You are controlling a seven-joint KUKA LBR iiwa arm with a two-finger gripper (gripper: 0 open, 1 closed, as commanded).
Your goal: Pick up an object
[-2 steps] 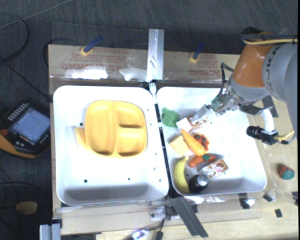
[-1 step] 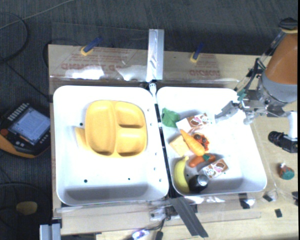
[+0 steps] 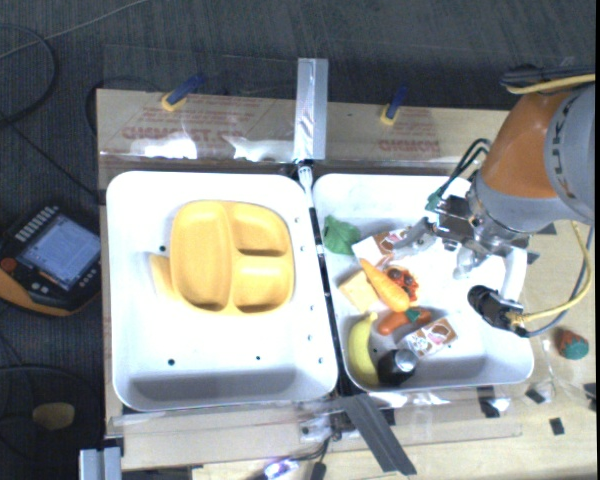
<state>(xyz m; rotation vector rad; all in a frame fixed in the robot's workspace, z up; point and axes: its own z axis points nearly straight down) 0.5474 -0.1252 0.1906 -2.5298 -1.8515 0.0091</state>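
The right bin (image 3: pixel 500 363) holds a pile of small items: an orange carrot (image 3: pixel 384 285), a yellow block (image 3: pixel 356 292), a green piece (image 3: pixel 340 235), a banana (image 3: pixel 359 346), a dark can (image 3: pixel 396 366) and printed packets (image 3: pixel 435 336). My gripper (image 3: pixel 442 247) hangs over the bin's middle right, just right of the pile. Its two fingers stand apart, open, and bare bin floor shows between them. One fingertip (image 3: pixel 413 235) lies close to a small packet (image 3: pixel 391 241).
The left bin (image 3: pixel 130 368) holds a yellow divided tray (image 3: pixel 230 255). A metal divider (image 3: pixel 311 98) rises behind the bins. A handheld controller (image 3: pixel 48 258) lies on the floor at left. A black connector and cable (image 3: pixel 492 308) hang below the wrist.
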